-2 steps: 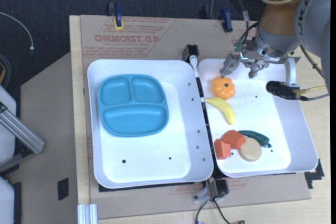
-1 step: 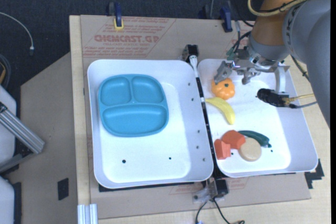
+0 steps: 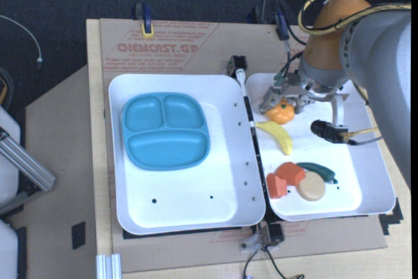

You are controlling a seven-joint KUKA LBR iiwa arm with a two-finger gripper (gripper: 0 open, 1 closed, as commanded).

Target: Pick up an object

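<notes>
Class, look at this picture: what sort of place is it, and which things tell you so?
Probably a robotics lab bench for grasping trials. A robot arm reaches over two white bins, toy food such as a banana lies in one, and cables trail around the board.

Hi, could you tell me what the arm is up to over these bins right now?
The grey arm with the orange band has its two-finger gripper down in the right white bin, right over a small orange rounded object. Whether that object is gripped cannot be told. Nearby lie a yellow banana-shaped toy, a red block and a tan round disc. The left white bin holds a blue divided plate.
</notes>
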